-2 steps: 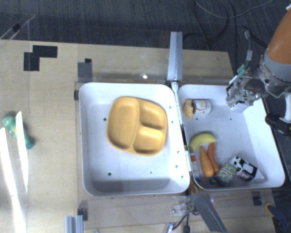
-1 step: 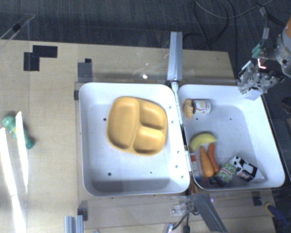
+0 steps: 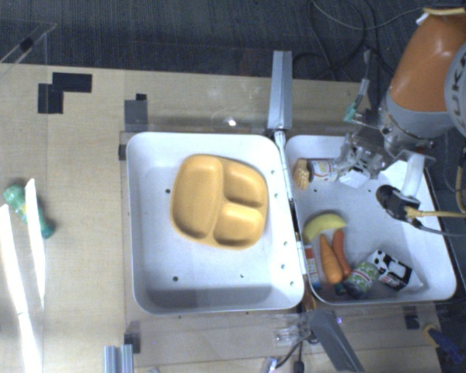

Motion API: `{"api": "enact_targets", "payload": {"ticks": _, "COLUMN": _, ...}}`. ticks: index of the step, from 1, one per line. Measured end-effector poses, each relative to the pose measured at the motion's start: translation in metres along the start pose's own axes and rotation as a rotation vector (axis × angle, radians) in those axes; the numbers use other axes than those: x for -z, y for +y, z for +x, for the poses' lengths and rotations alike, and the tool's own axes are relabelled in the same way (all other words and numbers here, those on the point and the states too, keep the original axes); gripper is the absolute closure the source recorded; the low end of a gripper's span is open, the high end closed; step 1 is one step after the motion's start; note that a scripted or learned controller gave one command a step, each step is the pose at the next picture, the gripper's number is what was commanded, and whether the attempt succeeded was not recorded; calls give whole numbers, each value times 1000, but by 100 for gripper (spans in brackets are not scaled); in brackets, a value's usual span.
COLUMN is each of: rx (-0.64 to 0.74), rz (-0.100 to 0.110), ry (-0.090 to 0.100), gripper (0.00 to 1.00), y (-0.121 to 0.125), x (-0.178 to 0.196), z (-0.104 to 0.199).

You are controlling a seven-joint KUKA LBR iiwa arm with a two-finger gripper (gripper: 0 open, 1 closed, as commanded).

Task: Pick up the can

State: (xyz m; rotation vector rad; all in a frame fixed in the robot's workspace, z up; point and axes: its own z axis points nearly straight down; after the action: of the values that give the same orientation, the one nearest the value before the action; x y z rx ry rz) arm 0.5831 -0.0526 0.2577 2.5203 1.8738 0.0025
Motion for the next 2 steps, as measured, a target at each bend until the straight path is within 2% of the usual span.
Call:
{"api": "enact_targets", "payload": {"ticks": 1, "rx": -66, "rz": -3, "ry": 0, "gripper": 100, "y": 37, "x": 33, "z": 2}}
{"api": "enact_targets", "payload": {"ticks": 2, "rx": -158, "rz": 0, "ry": -1, "gripper": 100, "y": -3, "x": -23, "z": -59}}
